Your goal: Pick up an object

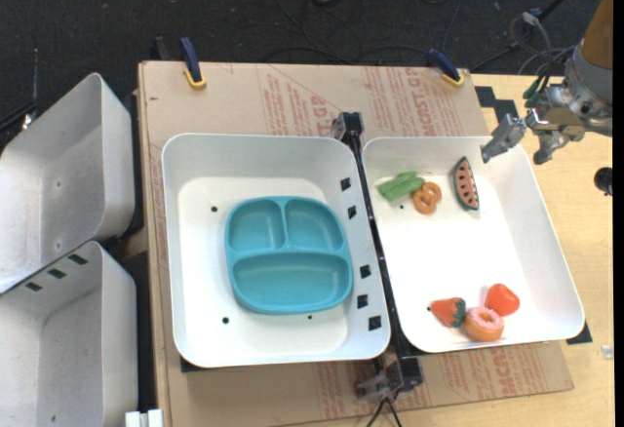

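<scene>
Flanking pretzel (426, 198): green leaf (400, 185), watermelon slice (466, 183).

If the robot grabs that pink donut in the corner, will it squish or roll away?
The donut looks like a small toy, so it is probably light and fairly firm. It lies flat, so rolling seems unlikely unless tipped on edge. It touches the red pieces beside it, so a push would likely nudge them too. The gripper is at the bin's far corner.
</scene>
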Controlling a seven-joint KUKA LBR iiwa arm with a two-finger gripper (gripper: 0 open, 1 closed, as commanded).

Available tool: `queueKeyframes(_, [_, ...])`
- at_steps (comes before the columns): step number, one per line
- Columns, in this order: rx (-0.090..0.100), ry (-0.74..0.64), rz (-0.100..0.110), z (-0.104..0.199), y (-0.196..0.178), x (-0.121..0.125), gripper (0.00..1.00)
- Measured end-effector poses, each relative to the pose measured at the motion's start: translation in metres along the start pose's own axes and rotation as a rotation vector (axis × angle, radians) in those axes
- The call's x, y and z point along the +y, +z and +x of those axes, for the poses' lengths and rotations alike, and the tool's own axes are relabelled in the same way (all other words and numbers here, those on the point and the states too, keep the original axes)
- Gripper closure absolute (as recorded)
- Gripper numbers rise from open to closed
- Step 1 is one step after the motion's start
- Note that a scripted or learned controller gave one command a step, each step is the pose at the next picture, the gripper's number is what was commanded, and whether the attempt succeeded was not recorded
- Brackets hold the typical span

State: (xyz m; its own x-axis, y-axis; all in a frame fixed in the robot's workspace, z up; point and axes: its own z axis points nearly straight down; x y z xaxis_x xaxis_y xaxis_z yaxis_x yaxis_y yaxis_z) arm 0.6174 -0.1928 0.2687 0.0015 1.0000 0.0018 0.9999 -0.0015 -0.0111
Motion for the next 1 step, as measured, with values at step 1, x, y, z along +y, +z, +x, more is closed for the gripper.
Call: queueKeyframes(1, [-0.003,-0.003,-0.012,0.0006,-0.0071,0.0022,0.0])
